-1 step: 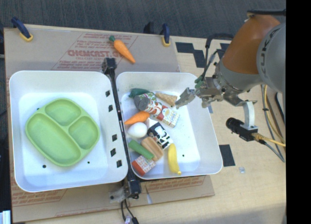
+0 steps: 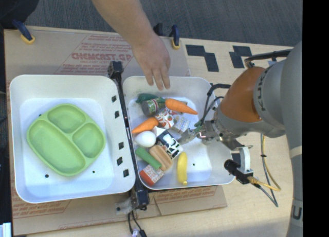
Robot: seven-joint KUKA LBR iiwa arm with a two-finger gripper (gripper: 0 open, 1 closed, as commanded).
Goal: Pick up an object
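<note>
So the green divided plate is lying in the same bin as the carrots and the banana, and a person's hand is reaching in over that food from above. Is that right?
Not quite. In the camera view the green divided plate lies in the left bin, by itself. The carrots, the banana and the other food are piled in the right bin. The rest holds: a person's hand reaches in from above, over the far edge of that right bin.

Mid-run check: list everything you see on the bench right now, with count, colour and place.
Bins: 2, white, side by side on the bench.
Divided plate: 1, green, in the left bin.
Carrots: 2, orange, right bin, upper half.
Egg: 1, white, right bin, left side.
Banana: 1, yellow, right bin, near front edge.
Can: 1, dark green, right bin, near the back.
Person's hand: 1, reaching over the right bin's back edge.
Gripper: 1, grey, inside the right bin among the items.
</note>
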